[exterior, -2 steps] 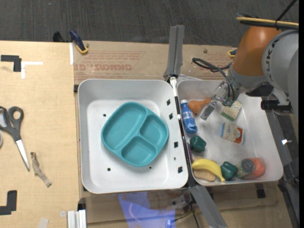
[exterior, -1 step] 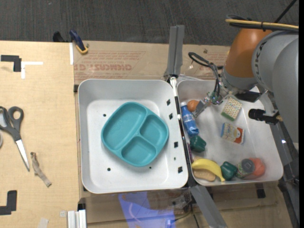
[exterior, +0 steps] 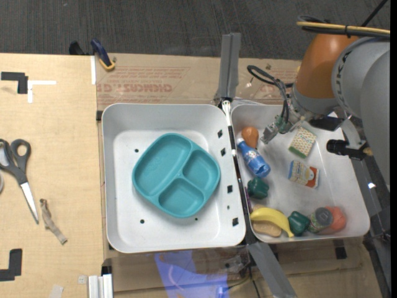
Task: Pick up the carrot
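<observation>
Lying along the near edge of the right-hand shallow white bin (exterior: pixel 356 185) are a curved yellow banana (exterior: pixel 271 216), a dark green pepper (exterior: pixel 298 221) and a round orange-red fruit (exterior: pixel 335 218). Farther back sit another green pepper (exterior: pixel 258 188), a small white carton (exterior: pixel 303 173) and a blue bottle (exterior: pixel 252 158). The stubby orange carrot (exterior: pixel 249 135) rests at the far left, touching the bottle's cap. Just beside it, to its right, hangs the pincer (exterior: pixel 273 131); its state I cannot tell. The left bin (exterior: pixel 118 185) holds a teal divided plate (exterior: pixel 177 175).
</observation>
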Motion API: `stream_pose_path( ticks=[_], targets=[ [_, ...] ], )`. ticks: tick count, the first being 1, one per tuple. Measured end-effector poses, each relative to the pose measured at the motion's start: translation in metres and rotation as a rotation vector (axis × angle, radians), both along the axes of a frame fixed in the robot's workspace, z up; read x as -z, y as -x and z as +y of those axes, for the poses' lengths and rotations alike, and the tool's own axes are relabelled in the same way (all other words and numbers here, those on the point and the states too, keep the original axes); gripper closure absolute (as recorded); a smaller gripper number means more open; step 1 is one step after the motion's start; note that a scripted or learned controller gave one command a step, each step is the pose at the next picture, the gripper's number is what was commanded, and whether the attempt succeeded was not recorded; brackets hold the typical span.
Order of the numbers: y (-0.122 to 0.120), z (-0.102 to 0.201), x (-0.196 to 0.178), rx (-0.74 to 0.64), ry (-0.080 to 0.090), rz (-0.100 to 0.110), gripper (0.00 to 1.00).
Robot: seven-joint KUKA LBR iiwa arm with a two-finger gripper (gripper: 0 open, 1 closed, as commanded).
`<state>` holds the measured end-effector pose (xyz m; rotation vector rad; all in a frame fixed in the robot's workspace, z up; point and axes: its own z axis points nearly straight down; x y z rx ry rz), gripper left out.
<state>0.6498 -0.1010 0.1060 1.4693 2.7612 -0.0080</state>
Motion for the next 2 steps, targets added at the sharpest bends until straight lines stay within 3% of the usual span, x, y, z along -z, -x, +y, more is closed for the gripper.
stream_pose_path(
  ticks=[1, 2],
  targets=[
    [0.056, 0.091, -0.086, -0.289, -0.009, 0.010, 1.00],
    [0.073, 0.138, -0.085, -0.116, -0.010, 0.013, 1.00]
  ],
)
